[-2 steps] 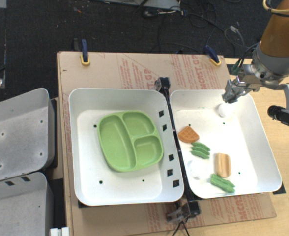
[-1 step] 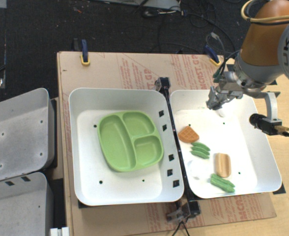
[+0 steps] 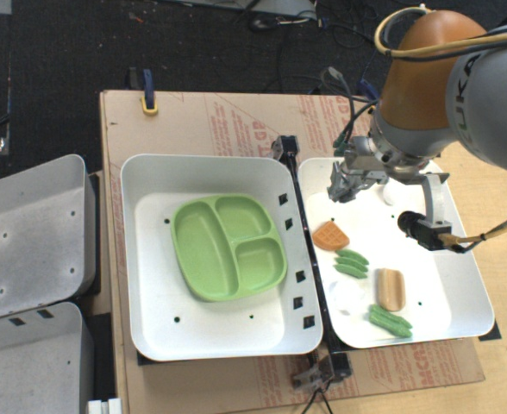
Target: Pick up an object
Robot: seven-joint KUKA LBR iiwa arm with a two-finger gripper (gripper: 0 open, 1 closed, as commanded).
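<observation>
Nearest the camera: bench front edge (image 3: pixel 236 378), brown board with faint red print along it, too small to read.

Gripper (image 3: pixel 347 184) hangs over the far-left part of the right bin (image 3: pixel 469 313), fingers pointing down; cannot tell whether they stand apart or together. Nothing visible between them.

Candidate objects lie nearer the camera than the gripper: orange wedge (image 3: pixel 330 235), closest to it; green pods (image 3: pixel 352 263) just beside that; tan roll (image 3: pixel 391 289); a second green pod (image 3: pixel 390 321) near the bin's front wall.

Left bin (image 3: pixel 141 231) holds a green divided plate (image 3: pixel 229 247).

Risks, as judged:
- Wedge sits near the divider wall; a finger could strike the wall.
- Wedge and pods crowd together; a closing finger may shove one aside.
- Flat pieces may slip out.

Legible writing: part of "KUKA" on the arm (image 3: pixel 482 102); red print on the board behind the bins, not readable.
</observation>
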